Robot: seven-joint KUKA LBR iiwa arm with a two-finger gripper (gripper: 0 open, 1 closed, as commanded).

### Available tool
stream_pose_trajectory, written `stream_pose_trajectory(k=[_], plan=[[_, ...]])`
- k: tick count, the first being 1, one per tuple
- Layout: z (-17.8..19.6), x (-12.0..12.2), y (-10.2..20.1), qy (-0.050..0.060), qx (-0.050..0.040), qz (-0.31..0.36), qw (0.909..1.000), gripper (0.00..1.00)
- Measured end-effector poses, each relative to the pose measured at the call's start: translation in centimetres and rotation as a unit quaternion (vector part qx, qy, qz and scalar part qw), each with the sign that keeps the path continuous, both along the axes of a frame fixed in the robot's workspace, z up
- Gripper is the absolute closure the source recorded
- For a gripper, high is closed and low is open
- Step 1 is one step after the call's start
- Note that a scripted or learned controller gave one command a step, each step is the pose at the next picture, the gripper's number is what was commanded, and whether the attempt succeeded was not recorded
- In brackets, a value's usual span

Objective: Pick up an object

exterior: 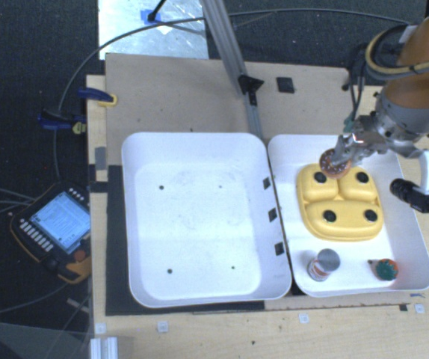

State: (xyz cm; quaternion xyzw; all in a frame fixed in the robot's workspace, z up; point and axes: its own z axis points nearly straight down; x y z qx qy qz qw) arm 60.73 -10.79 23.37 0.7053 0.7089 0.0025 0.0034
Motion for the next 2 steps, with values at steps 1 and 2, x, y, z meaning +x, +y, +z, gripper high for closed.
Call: stream_pose_trajectory(k=[1,2], plan=[[4.1,0.1,0.0,0.001,0.0003,0.001,1.0000,1.00],[2.2,0.0,5.4,0.003,0.0013,0.002,1.0000,1.00]])
